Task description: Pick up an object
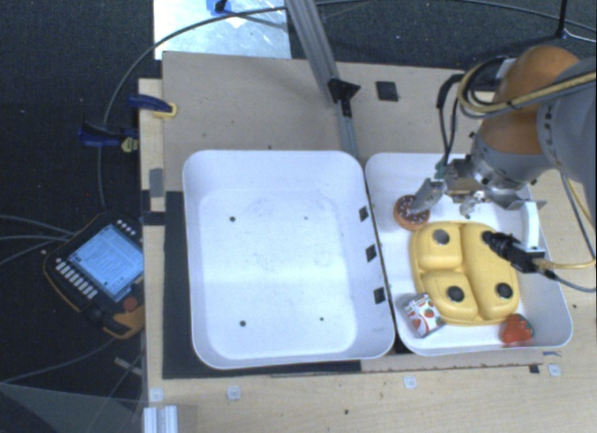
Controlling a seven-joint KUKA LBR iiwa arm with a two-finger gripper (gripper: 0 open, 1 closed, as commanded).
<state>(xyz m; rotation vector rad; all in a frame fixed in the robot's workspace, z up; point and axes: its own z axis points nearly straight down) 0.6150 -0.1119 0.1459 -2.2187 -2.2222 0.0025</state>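
My gripper [431,193] hangs low over the right bin [560,328], at its far left part, just beside a small round brown piece [407,211]. Whether it grips anything I cannot tell. A yellow tray [464,272] lies in the middle of that bin, with a small can [422,314] and a red piece [515,329] at the near edge.

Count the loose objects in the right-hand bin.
4: a big yellow block in the middle, a brown round piece at its upper left, a red-and-white can at lower left, a red item at lower right. The arm may hide others.
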